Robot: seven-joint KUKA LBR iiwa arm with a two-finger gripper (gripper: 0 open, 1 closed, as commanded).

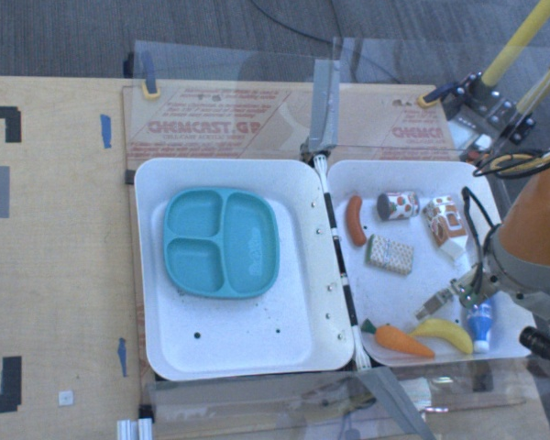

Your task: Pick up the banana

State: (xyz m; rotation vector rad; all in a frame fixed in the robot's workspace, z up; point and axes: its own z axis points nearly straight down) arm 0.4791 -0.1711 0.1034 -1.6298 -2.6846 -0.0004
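Camera view: gripper point(443, 301) above banana point(445, 335)

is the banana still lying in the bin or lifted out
Lying in the bin. The banana rests on the floor of the right bin near its front edge, beside the carrot.

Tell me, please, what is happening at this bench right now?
A grey arm with an orange band reaches in from the right, its gripper hovering in the right bin just above the banana, which lies on the bin floor beside a carrot and a blue tube. A sausage, a can and small packets share that bin. The left bin holds a teal divided plate.
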